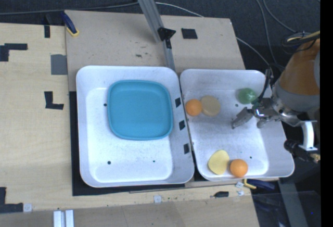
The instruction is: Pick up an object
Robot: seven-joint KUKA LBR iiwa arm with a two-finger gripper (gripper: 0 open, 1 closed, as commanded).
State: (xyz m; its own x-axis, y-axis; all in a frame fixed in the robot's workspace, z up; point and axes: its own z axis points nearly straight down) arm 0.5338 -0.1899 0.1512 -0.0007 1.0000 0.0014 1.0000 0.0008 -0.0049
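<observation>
Claw (250,117) spread, empty, over right shallow white bin (229,77) near right edge; small green round object (245,96) just beside; bare floor mid-bin.

Grey arm (299,83) from the right, hand (248,118) low, fingers spread.

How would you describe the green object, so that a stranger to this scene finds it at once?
Look at the right white bin, at its far right side near the gripper. The small round green object lies there. It is the one green thing; its neighbours are orange, tan and yellow.
</observation>
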